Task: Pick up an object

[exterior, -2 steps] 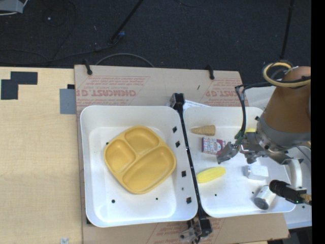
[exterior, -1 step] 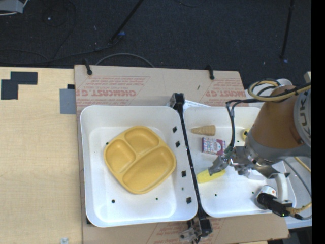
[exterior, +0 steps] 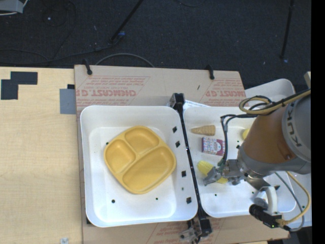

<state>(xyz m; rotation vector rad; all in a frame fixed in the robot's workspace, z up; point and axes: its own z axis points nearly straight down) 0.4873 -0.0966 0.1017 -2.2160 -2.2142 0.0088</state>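
Nearest the camera is the arm (exterior: 277, 136), grey with an orange band, reaching over the right bin (exterior: 228, 207) from the right. Its pincer (exterior: 212, 177) sits low in that bin, its fingers spread apart with a small yellow object (exterior: 204, 166) just at their tips; nothing sits clearly between them, so I judge it released, not grasping. Behind the yellow object, on the far side from the pincer, lies a small pink packet (exterior: 212, 146), and beyond that a tan cone (exterior: 203, 130). The yellow object looks light and probably stiff plastic (slippery, perhaps), best taken across its narrow sides. Left of the right bin, the left bin (exterior: 96, 136) carries a yellow divided tray (exterior: 140, 159).
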